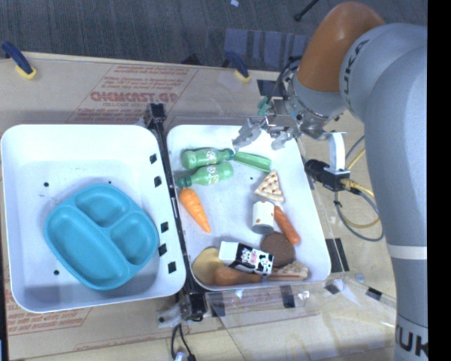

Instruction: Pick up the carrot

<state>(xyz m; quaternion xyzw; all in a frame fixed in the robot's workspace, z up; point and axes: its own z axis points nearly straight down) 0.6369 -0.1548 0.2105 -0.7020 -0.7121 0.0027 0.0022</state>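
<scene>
Reaching in from the right: a grey KUKA arm [391, 126] with its orange band, wrist bent over the far right corner of the right bin [313, 201]. Side by side on a cardboard-covered bench [120, 89]: two shallow white bins, the left bin [22, 201] bearing a blue divided plate [101, 235] slightly near of centre. Hovering above the right bin's far rim, the gripper [267, 132], fingers spread apart and pinching nothing.

In the right bin, near the dividing wall on the left side: the carrot [195, 209], lying flat, long axis on a slant, thick end toward the far left, tapered tip pointing near and right. Well apart from the gripper. Just far of it, two green bottles [207, 165] lying on their sides, with a green pod-shaped piece [252, 160] to their right. Toward the right wall: a waffle-patterned wedge [270, 188], a small white cylinder [263, 214] and a second, smaller orange carrot-like piece [287, 226] touching it. Heaped along the near edge: a brown round piece [276, 248], a black-and-white patterned carton [249, 259] and tan bread-like pieces [210, 268].
</scene>
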